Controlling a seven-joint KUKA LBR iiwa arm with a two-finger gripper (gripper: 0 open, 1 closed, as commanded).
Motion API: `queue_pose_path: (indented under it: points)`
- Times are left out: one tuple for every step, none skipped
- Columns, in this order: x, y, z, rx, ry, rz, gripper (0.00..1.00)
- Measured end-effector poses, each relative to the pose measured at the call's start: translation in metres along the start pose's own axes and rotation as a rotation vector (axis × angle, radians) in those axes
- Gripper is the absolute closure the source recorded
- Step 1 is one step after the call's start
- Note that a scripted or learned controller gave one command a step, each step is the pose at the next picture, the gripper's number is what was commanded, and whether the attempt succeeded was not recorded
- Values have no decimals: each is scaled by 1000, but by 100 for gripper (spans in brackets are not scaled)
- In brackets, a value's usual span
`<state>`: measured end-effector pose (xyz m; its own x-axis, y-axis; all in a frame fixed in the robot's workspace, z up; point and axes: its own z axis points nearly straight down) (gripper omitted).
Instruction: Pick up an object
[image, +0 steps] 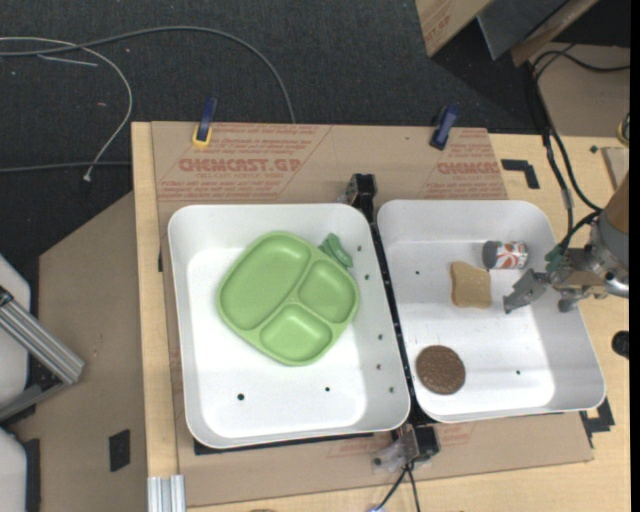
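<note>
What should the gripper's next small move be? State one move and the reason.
Probably a short slide left, then down onto the tan sponge-like block. The two-finger gripper sits in the right white bin just right of that block, with nothing seen between its fingers. The small red-and-white can lies close behind the block, so a straight descent seems safer than a sweep.

The arm (620, 215) is cut off by the right edge; a small green object (337, 250) is perhaps partly hidden behind the green tray (288, 297).
</note>
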<state>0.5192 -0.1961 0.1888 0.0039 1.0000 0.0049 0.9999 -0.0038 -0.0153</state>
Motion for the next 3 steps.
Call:
queue_pose_path:
  points:
    - [1, 3, -7, -14, -4, -4, 0]
    - [11, -1, 47, -8, -1, -4, 0]
    - [12, -1, 100, -9, -1, -4, 0]
